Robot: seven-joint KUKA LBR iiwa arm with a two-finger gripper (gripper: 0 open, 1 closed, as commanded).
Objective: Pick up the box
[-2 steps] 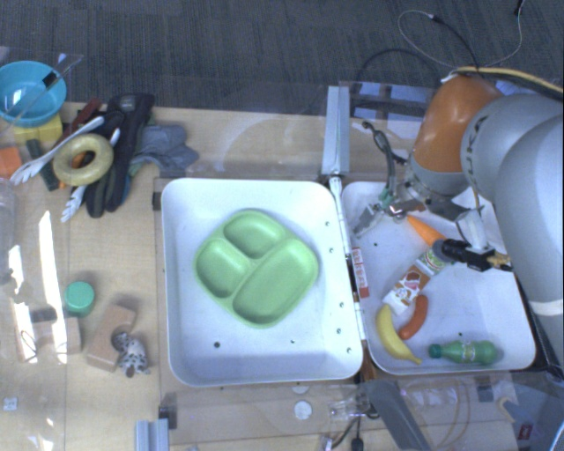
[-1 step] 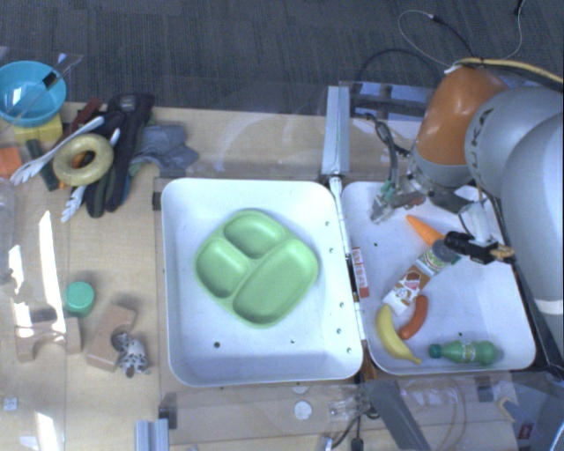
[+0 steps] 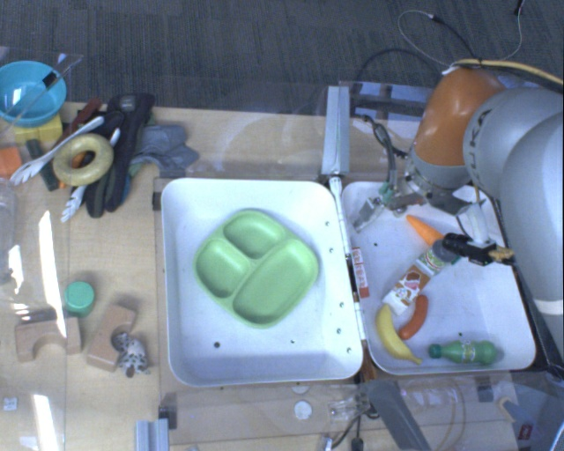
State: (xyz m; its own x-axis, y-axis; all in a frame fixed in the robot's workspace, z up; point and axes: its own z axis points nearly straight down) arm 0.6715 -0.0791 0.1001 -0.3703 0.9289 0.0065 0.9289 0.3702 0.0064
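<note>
Box apart from tool

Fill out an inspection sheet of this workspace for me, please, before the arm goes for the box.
Surface: pale wooden bench bearing two white bins, left bin and right bin.
Job's things: box, white with a red label, lies in the right bin beside banana and sausage; not gripped.
Clutter: green divided plate in the left bin; carrot, banana, sausage and green bottle in the right bin.
Grippers: gripper over the right bin's far left corner, apart from the box.
Cables: thin dark cable loops behind the arm.
Surroundings: blue bowl, yellow ring and wooden blocks left of the bins.
</note>
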